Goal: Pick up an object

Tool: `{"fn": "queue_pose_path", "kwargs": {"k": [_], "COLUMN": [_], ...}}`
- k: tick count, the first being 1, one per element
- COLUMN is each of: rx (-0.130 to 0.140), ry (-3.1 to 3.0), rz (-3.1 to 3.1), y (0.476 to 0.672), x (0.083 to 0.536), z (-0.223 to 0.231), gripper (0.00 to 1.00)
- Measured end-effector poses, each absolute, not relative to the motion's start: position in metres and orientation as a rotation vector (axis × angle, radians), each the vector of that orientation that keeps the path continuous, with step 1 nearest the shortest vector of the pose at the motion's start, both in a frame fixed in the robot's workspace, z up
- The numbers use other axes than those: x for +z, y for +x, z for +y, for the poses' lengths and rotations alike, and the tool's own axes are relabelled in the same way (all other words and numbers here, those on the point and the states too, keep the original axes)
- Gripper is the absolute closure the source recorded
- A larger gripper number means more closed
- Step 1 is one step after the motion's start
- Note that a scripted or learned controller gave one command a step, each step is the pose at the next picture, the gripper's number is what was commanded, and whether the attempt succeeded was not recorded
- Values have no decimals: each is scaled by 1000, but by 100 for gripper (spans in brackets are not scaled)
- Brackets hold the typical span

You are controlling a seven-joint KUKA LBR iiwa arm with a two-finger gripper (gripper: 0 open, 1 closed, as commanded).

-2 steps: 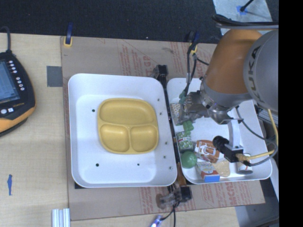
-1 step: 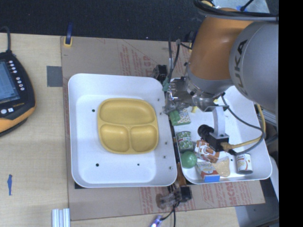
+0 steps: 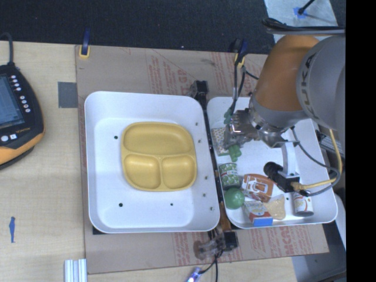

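1. Wooden bench point(image 3: 41, 216) with a brown cardboard sheet point(image 3: 147, 63) carries everything we see; our landmark is the right bin point(image 3: 329, 213), crowded with small goods.
2. Nearest us, along that bin's front wall, lie a blue-edged packet point(image 3: 261, 219), a small white carton point(image 3: 302, 204) and a green ball point(image 3: 234, 198).
3. Just behind those sit an orange snack box point(image 3: 258, 187) and a green-labelled tin point(image 3: 228, 172); any of these could serve as the object to pick.
4. Further back in the bin, the hand point(image 3: 238, 135) hangs low by the left wall, a green piece point(image 3: 235, 153) just below it. Whether it is spread or pinching anything we cannot tell.
5. Our worry: the goods lie touching, so a grasp may nudge neighbours or slip off; the bin wall beside the hand leaves little room and could block it.
6. Left of the right bin, the other bin point(image 3: 100, 210) holds a yellow divided tray point(image 3: 158, 156).
7. Farthest left, a teach pendant point(image 3: 14, 119) rests on the bench.
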State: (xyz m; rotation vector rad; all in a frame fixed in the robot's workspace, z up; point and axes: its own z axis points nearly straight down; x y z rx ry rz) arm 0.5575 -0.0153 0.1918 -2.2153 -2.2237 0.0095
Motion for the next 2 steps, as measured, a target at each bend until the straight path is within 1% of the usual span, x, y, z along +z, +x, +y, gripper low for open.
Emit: {"fn": "queue_pose_path", "kwargs": {"k": [1,2], "rx": [3,3], "ry": [-2220,-2215], "rz": [-2222,-2226], "y": [606,630], "x": [250,229], "z": [-99,-39], "gripper": [100,100]}}
